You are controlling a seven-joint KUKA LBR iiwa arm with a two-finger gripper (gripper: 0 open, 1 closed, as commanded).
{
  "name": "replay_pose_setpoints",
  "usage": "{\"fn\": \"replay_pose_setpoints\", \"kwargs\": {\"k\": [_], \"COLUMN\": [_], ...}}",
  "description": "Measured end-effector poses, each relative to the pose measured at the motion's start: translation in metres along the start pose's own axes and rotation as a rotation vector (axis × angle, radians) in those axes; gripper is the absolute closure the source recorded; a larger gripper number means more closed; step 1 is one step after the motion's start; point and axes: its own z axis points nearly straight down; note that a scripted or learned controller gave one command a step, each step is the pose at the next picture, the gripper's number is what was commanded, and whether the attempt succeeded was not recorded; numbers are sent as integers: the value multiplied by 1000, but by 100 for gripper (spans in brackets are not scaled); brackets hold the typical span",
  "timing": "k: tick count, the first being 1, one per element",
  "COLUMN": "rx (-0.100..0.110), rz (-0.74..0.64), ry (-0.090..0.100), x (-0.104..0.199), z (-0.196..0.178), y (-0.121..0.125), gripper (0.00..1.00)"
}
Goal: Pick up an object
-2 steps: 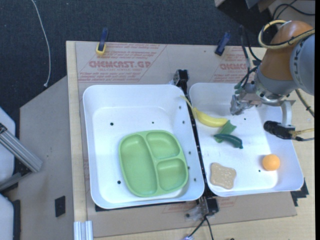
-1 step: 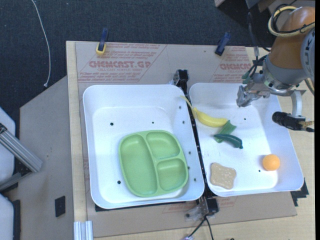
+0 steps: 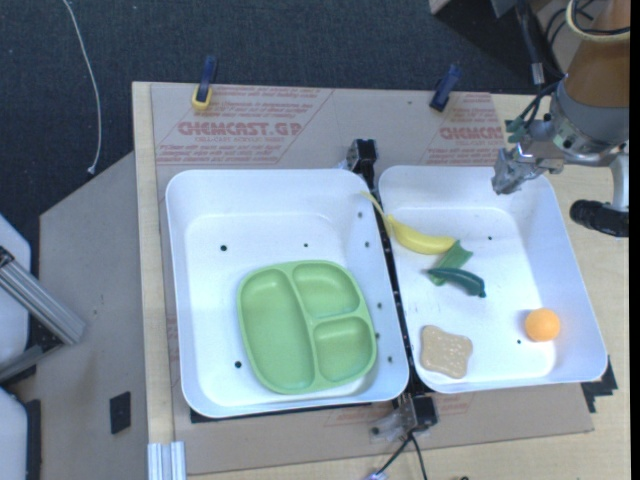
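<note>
The right bin point(image 3: 570, 268) holds a yellow banana point(image 3: 418, 236) near its left wall, a dark green pepper-like piece point(image 3: 458, 271) just right of it, a tan toast-shaped piece point(image 3: 445, 352) at the front, and a small orange ball point(image 3: 541, 325) by the right wall. My gripper point(image 3: 510, 175) hangs over the bin's back right corner, apart from all the objects, with nothing seen between its fingers.
The left bin point(image 3: 200, 218) carries a green divided tray point(image 3: 303, 323). A black clamp point(image 3: 362, 154) sits at the back where the bins meet. Blue clips point(image 3: 445, 86) hold the cardboard sheet at its far edge.
</note>
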Motion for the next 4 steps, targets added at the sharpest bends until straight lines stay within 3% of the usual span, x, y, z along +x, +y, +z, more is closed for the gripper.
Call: {"fn": "replay_pose_setpoints", "kwargs": {"k": [1,2,4], "rx": [-2,11,11], "rz": [0,-4,-5], "ry": [0,5,6], "x": [-2,52,158], "z": [-64,-46,-51], "y": [7,-3,-22], "gripper": [100,100,100]}}
